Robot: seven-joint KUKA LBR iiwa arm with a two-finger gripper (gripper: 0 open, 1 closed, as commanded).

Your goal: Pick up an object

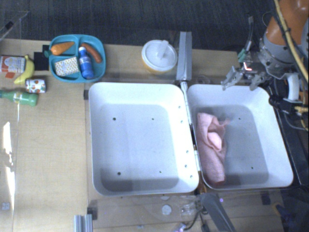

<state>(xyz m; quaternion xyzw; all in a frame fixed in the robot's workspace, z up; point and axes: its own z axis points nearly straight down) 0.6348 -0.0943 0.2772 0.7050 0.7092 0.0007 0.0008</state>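
Observation:
A crumpled pink cloth (212,144) lies along the left side of the right white bin (270,129), stretching from its middle toward the near wall. My gripper (241,81) hangs over the far rim of that bin, up and to the right of the cloth and well apart from it. Its two fingers are spread open with nothing between them. The grey arm with its orange band (289,8) comes in from the upper right corner.
The left white bin (96,129) adjoins the right one. Behind the bins sit a white lidded bowl (159,55), a metal post (183,57) and a teal divided plate (99,57) of toy food. A toy banana (25,70), can and green bottle lie at far left.

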